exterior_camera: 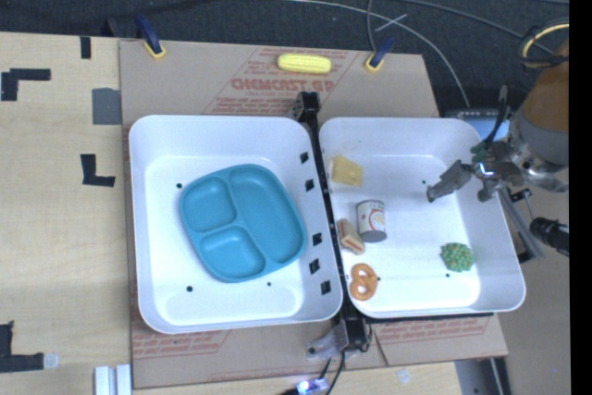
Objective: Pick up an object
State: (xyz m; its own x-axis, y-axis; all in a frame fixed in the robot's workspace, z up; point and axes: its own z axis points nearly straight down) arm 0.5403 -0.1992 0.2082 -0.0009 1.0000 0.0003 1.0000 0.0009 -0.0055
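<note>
The hand (460, 180) hovers over the right bin (481, 296), near its right wall; its dark fingers point left, and whether they are spread or closed cannot be told (nothing shows between them). In this bin lie a yellow wedge (347, 170), a small can (371, 221), a pretzel (363, 281) and a green broccoli piece (456, 256). The left bin (157, 291) carries a blue divided plate (241, 221). A corn cob (303, 63) rests on the counter (55, 199) behind the bins.

Blue divided plate (242, 222) in white left bin (148, 199); yellow cheese wedge (347, 170), green broccoli (456, 257), brown pretzel (363, 281), red-and-white can (372, 221) in white right bin (504, 287).
</note>
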